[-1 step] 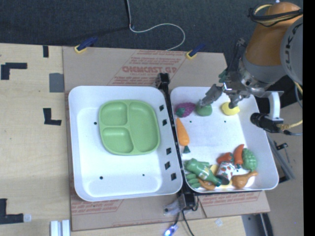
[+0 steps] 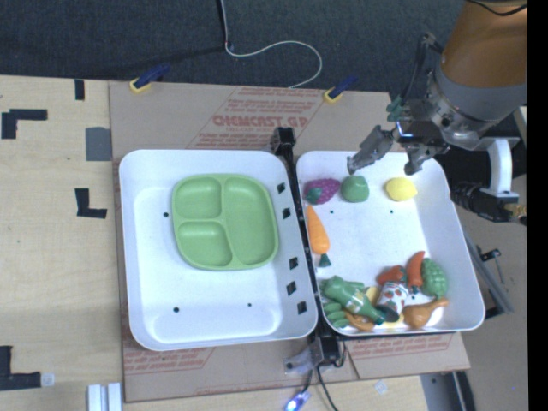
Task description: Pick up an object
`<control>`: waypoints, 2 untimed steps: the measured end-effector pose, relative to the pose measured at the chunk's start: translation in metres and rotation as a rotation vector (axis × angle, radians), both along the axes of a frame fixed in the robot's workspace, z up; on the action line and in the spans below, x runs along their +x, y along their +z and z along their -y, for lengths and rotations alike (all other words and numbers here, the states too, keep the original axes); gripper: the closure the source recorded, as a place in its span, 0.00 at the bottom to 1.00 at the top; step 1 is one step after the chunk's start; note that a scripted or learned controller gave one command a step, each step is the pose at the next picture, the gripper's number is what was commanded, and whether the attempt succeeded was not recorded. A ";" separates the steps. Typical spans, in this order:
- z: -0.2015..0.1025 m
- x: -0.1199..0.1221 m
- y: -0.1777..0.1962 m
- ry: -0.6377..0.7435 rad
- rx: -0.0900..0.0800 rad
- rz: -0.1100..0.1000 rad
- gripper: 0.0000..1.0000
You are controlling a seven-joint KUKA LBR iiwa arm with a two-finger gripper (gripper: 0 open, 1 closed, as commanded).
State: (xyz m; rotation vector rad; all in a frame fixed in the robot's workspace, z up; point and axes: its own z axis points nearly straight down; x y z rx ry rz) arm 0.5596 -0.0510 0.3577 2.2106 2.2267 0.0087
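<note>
Overhead slanted view of a bench bearing two shallow white bins side by side on a cardboard sheet (image 2: 248, 114). The left bin (image 2: 150, 315) holds a green divided plate (image 2: 224, 221), lying flat toward its far half. The right bin (image 2: 445, 229) holds the toy foods. Along its far wall, from left to right, lie a purple bunch of grapes (image 2: 323, 189), a round green piece (image 2: 354, 188) and a yellow lemon-like piece (image 2: 400, 188); the grapes and the green piece lie just beside each other, the yellow piece a little apart. An orange carrot (image 2: 318, 230) lies along the left wall, near the divider between the bins. A heap of mixed toys (image 2: 385, 296), green, red, orange and white, fills the near right corner.

The arm enters from the right, its orange band at the upper right. The gripper (image 2: 390, 152) hangs over the far edge of the right bin, with its two fingers spread wide: the left fingertip (image 2: 358, 162) sits just above the round green piece, the right one above and right of the yellow piece. Nothing lies between the fingers. A white cable (image 2: 274, 54) loops across the dark floor beyond the bench, and two clamps, yellow and blue, mark the far edge of the cardboard.
</note>
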 end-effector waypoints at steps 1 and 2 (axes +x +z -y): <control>0.002 0.001 0.003 -0.003 -0.001 -0.008 1.00; -0.053 -0.066 -0.002 0.000 0.001 -0.012 1.00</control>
